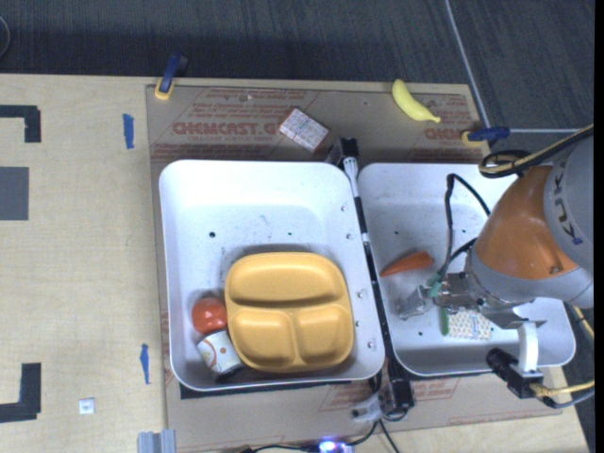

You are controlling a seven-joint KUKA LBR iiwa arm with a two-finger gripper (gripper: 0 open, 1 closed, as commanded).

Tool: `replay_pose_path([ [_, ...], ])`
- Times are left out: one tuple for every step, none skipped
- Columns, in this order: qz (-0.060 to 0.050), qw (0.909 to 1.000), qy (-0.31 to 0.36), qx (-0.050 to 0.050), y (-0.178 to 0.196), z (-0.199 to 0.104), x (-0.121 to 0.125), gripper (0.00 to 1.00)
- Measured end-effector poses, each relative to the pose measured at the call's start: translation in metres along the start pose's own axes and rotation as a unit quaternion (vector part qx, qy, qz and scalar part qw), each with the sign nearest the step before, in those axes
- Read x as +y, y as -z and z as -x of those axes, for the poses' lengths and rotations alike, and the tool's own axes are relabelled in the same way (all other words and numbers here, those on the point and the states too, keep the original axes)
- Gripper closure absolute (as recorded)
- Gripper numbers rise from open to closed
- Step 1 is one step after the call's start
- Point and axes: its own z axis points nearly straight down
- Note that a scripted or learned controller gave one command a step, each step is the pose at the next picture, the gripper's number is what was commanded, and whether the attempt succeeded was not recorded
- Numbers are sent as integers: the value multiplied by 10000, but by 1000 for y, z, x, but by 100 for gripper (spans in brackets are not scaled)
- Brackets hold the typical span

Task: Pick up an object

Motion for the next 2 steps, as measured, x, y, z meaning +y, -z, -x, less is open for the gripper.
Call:
replay_pose_path([
  [0, 10000, 1, 2, 0, 0, 0, 0],
  [-2, 10000, -1, 1, 0, 0, 0, 0],
])
